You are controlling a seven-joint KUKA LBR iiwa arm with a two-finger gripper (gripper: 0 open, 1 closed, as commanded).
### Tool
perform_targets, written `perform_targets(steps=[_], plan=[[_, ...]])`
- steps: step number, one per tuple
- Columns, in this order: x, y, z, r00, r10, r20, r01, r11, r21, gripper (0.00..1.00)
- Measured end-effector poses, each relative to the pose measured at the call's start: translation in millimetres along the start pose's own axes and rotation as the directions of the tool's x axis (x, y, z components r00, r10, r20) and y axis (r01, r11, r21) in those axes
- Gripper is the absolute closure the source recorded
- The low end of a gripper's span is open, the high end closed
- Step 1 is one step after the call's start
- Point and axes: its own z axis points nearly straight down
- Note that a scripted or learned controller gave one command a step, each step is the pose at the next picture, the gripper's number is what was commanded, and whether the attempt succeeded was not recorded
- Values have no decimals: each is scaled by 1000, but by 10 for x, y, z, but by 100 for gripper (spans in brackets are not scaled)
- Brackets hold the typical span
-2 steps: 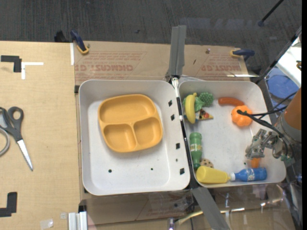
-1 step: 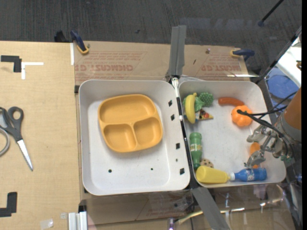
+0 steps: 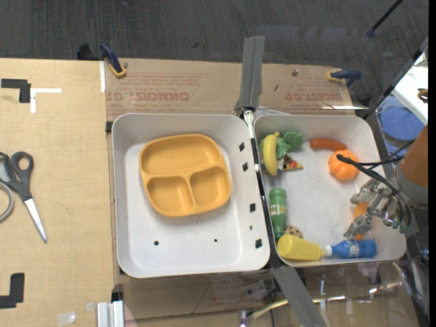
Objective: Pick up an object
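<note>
The right bin (image 3: 310,196) holds several toys. A banana (image 3: 271,152), a green leafy piece (image 3: 293,140) and a pizza slice (image 3: 292,163) lie at its far left. A red-orange sausage (image 3: 328,144) and an orange fruit (image 3: 344,167) sit toward the back right. A green bottle (image 3: 277,207) lies along the left wall. A yellow bottle (image 3: 298,249) and a blue bottle (image 3: 355,249) rest along the front wall. My gripper (image 3: 359,213) hangs low at the bin's right side, open, just above the blue bottle. A small orange piece (image 3: 359,210) shows in the gap; whether the fingers touch it I cannot tell.
The left bin (image 3: 136,244) bears a yellow divided plate (image 3: 185,174). Scissors (image 3: 24,189) lie on the wooden bench at the far left. A cookie (image 3: 291,231) sits beside the yellow bottle. Cables cross the right bin's right wall near the arm.
</note>
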Motion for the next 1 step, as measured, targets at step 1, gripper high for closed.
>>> perform_targets(steps=[1], plan=[[6, 3, -78, 1000, -3, -4, 3, 1000, 1, 100]])
